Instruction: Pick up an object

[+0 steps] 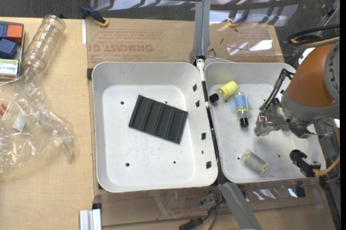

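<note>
The right bin [232,172] holds a yellow cylinder with a black cap [225,90], a clear blue-tinted bottle with a black cap [240,106] and a small clear yellowish piece [254,162] near its front. A dark ribbed rectangular block [158,118] lies tilted in the left bin [108,169]. My gripper [265,126] hangs low over the right part of the right bin, to the right of the blue-tinted bottle and above the clear piece. The orange-banded wrist [313,83] covers the bin's right side. Nothing shows between the fingers.
To the left of the bins, on the wooden bench, lie a clear plastic bottle [40,42], a crumpled clear bag [27,120] and a box of coloured blocks [11,42]. Cardboard [140,42] lies behind the bins. Cables [303,161] trail at the right bin's front right corner.
</note>
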You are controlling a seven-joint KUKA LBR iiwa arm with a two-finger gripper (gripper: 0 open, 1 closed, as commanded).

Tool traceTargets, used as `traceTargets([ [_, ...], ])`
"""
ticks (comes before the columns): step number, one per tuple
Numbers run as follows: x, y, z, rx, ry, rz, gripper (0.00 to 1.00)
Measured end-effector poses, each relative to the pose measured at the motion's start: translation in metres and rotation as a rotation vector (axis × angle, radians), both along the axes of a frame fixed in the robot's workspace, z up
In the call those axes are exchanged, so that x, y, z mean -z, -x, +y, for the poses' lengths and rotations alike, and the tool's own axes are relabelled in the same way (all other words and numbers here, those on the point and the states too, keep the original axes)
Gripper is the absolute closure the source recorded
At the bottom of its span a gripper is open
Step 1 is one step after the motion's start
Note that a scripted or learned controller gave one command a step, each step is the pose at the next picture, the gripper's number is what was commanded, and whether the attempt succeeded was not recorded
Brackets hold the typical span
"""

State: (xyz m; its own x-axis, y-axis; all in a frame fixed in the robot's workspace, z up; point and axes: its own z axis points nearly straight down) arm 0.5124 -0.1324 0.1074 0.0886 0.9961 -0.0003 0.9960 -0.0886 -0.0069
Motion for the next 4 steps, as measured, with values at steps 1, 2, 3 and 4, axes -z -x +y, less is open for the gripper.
traceTargets([
  [1,0.0,0.0,0.0,0.0,0.0,0.0,0.0],
  [2,-0.008,0.001,-0.001,0.002,0.0,0.003,1.0],
  [3,-0.016,0.001,-0.001,0.004,0.0,0.005,1.0],
  [4,-0.024,0.002,-0.002,0.005,0.0,0.008,1.0],
])
